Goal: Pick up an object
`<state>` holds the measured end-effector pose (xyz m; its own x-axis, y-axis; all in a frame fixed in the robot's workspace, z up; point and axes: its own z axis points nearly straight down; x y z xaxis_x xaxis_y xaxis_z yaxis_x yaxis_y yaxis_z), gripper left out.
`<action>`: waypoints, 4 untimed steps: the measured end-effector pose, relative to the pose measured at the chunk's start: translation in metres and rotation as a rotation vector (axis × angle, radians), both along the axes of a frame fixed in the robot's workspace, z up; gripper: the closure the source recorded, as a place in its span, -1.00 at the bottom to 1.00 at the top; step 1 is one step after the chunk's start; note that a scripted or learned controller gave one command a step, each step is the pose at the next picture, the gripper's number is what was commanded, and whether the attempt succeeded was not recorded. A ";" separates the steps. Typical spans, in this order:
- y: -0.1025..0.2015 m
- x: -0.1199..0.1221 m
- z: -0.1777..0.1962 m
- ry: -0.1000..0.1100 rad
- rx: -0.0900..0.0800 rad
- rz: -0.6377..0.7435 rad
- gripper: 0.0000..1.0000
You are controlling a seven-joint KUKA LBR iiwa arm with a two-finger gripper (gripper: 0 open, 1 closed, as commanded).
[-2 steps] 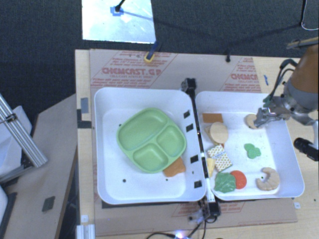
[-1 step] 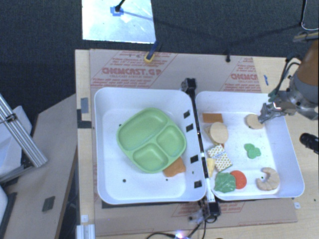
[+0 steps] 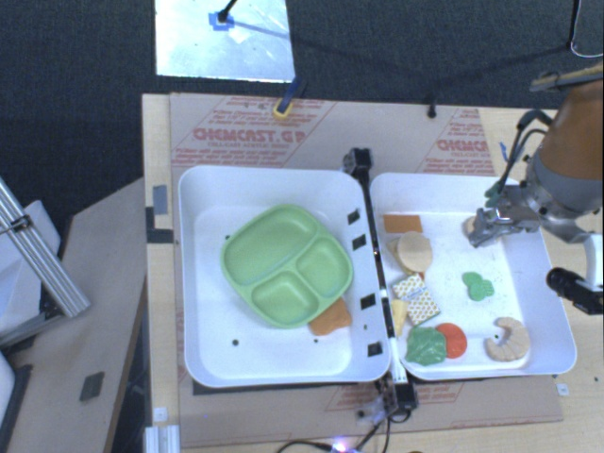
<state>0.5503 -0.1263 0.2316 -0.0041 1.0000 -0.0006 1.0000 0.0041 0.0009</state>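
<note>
Gripper [image 3: 481, 229] state you cannot tell; it is hovering at right bin [image 3: 547, 366] upper right, because toy foods are lying nearby.

**What things look made of**

The green plate [image 3: 287, 266] looks like smooth, matt plastic. It sits in a white bin [image 3: 203, 281] that is smooth and a bit shiny. Behind the plate, a metal sheet [image 3: 189, 26] shines. The board [image 3: 396, 125] looks like brown cardboard.
</note>
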 end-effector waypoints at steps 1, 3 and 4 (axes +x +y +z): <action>0.047 -0.019 0.007 0.000 0.001 0.002 1.00; 0.121 -0.042 -0.011 0.000 0.001 0.001 1.00; 0.115 -0.045 0.002 -0.002 0.001 -0.002 1.00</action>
